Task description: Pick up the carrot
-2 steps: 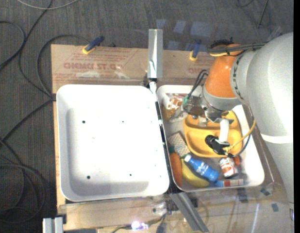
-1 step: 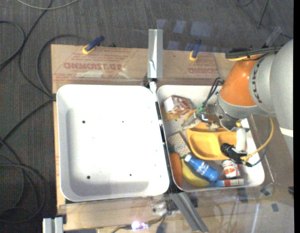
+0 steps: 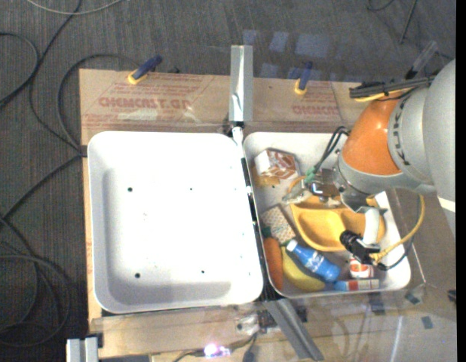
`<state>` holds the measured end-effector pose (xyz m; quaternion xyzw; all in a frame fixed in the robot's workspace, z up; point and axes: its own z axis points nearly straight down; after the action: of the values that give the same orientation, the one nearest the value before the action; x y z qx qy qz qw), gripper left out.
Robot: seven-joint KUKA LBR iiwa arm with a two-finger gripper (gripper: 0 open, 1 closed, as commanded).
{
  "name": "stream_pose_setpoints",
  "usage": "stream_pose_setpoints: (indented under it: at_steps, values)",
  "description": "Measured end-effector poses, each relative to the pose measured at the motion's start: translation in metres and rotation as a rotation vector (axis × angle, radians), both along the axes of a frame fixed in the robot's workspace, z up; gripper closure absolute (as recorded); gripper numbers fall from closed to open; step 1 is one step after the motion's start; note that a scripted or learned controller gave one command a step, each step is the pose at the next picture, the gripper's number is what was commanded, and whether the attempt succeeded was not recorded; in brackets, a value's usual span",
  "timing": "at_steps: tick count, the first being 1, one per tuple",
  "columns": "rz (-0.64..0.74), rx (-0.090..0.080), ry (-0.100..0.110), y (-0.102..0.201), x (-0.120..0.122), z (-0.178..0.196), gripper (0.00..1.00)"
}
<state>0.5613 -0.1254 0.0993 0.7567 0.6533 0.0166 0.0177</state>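
The carrot point(image 3: 274, 259) is an orange stick lying along the left wall of the right bin point(image 3: 403, 277), near its front corner. A yellow banana point(image 3: 299, 274) and a blue bottle point(image 3: 313, 262) lie right beside it. My gripper point(image 3: 314, 189) hangs over the middle of the right bin, above the back rim of a yellow bowl point(image 3: 323, 229). It is well behind and to the right of the carrot and does not touch it. The orange-banded wrist point(image 3: 371, 143) hides part of the gripper.
A brown pastry-like item point(image 3: 277, 165) lies at the back left of the right bin, and a checkered piece point(image 3: 278, 220) sits just behind the carrot. A red-and-white item point(image 3: 361, 270) and a blue pen point(image 3: 355, 284) lie at the front right. The left bin point(image 3: 97, 202) stands alongside.
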Motion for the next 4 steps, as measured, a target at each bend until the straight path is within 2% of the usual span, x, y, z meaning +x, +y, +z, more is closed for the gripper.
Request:
stream_pose_setpoints:
  at_steps: [1, 2, 3, 4]
  values:
    - [0.011, 0.024, 0.013, -0.0113, 0.0073, -0.0024, 0.00]
    - [-0.001, 0.026, 0.012, -0.0115, 0.0086, -0.0028, 0.00]
    - [-0.097, 0.033, 0.012, -0.0102, 0.0149, -0.0033, 0.00]
    - [-0.089, 0.039, 0.013, -0.0034, 0.0165, 0.0055, 1.00]
